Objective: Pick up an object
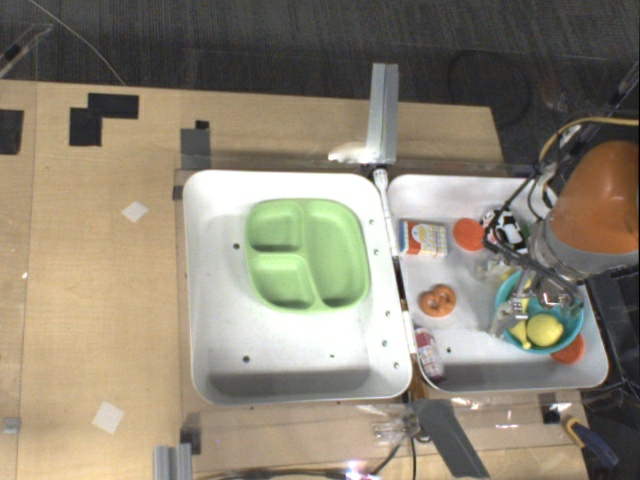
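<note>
The gripper hangs low over the right bin, under the arm's orange band. Its metal parts are tangled against a teal bowl, and I cannot tell how its jaws stand or whether it has hold of anything. Just below it, inside the bowl, sits a yellow ball-like object; it looks smooth, rounded and light, likely to roll or slip unless taken across its widest part. The bowl itself seems thin, stiff plastic, best gripped by its rim. Well to the gripper's left in the picture lies a small round orange object with darker markings, compact and probably firm, open on all sides for a pinch across its middle. Above that is a small white carton with printed faces, light and flat-sided, which should hold steadily by two opposite sides. Near the gripper, up and to the left, rests a flat orange-red disc, low and hard to get under. A slim clear packet lies along the bin's left wall, looking slippery. Farther left, the other bin carries a glossy green divided tray, wide and awkward. Both bins rest on a pale wooden table.
</note>
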Controlling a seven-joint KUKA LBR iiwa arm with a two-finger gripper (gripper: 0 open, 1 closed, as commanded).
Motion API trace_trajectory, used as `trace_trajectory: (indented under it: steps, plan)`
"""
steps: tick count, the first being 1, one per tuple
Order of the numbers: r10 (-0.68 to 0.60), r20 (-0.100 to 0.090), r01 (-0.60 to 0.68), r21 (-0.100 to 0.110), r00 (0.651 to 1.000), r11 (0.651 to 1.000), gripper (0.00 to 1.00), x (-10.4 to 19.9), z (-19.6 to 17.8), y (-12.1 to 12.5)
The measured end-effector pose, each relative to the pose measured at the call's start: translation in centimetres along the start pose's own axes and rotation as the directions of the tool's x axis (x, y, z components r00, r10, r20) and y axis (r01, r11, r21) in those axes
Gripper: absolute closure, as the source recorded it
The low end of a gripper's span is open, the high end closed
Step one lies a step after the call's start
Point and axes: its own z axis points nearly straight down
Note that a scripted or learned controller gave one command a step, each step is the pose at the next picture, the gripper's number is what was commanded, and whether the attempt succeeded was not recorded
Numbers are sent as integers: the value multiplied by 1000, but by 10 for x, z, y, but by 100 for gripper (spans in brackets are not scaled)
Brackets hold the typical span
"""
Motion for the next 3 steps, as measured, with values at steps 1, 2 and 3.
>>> trace_trajectory:
  steps: [1, 2, 3]
  plan:
    - [-8, 17, 7, 2, 1000, 1000, 100, -5, -15, 2]
    - [-8, 16, 8, 1, 1000, 1000, 0, -5, -14, 3]
    - [175, 5, -175, 3, 985, 985, 0, 43, -2, 37]
